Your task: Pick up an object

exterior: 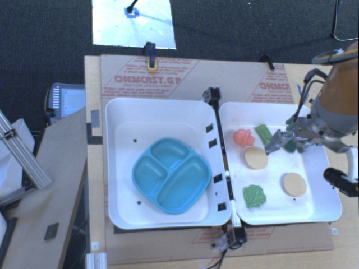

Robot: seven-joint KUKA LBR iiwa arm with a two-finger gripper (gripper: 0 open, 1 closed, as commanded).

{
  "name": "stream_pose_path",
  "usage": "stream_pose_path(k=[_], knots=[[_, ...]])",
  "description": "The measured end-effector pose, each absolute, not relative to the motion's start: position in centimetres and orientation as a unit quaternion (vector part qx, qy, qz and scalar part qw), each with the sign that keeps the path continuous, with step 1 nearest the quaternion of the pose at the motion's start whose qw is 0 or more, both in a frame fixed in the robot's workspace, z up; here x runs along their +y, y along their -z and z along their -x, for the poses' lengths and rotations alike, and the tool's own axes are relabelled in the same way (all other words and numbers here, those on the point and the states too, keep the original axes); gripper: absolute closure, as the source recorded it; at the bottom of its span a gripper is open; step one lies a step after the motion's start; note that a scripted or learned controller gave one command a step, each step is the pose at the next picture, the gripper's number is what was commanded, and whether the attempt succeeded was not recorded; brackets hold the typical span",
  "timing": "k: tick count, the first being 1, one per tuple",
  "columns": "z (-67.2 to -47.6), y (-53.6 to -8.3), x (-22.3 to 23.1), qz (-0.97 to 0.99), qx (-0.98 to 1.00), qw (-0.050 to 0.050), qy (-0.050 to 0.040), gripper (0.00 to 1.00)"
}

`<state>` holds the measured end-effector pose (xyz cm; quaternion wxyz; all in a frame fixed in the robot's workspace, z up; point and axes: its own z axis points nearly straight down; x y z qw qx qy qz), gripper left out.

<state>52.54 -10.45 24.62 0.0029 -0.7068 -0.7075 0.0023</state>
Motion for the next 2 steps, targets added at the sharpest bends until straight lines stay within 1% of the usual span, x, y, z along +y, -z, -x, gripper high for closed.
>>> stream_pose_path(k=[1,2], knots=[[-52.7,-25.0,-10.4,0.706,-0.708,-0.001,0.0005,0.00],[-53.4,-20.0,-9.7,0.706,-0.708,0.001,-0.0007,0.00]])
